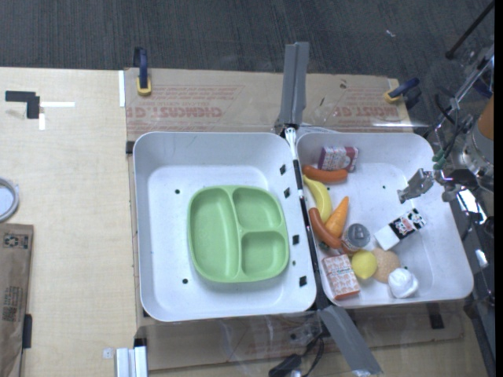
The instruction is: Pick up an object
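Note:
The right bin holds several small items. A black-and-white carton lies right of the middle. To its left are a banana, a carrot, two sausages and a grey can. A pink packet is at the back. Near the front lie a lemon, a tan round piece, a white lump and a red-and-white box. My gripper hangs over the bin's right side, just behind the carton. It is open, with nothing between its fingers.
The left bin holds a green three-compartment tray. A grey divider post stands behind the seam between the bins. Clamps sit on the cardboard at the back. A tape roll lies far left.

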Action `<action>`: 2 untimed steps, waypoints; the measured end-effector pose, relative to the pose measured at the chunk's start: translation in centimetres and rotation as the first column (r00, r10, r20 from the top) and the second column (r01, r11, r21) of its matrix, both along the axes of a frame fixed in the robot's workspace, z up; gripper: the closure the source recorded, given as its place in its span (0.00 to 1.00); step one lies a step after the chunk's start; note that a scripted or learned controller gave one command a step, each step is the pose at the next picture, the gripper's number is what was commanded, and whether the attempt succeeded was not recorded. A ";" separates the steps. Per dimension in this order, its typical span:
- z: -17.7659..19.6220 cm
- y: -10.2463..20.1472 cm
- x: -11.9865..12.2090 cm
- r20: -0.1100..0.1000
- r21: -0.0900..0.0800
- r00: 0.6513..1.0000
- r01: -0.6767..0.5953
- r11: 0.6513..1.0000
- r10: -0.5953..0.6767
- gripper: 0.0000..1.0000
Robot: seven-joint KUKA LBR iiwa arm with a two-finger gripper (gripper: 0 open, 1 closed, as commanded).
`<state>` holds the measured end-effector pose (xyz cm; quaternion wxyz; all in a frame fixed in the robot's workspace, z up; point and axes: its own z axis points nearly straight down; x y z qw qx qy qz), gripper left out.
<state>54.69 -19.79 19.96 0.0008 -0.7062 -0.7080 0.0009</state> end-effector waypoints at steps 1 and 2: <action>-8.5 -1.6 -1.3 0.029 0.005 0.993 0.111 0.994 -0.111 0.00; -10.6 0.5 -2.3 0.005 0.002 0.922 0.387 0.922 -0.387 0.00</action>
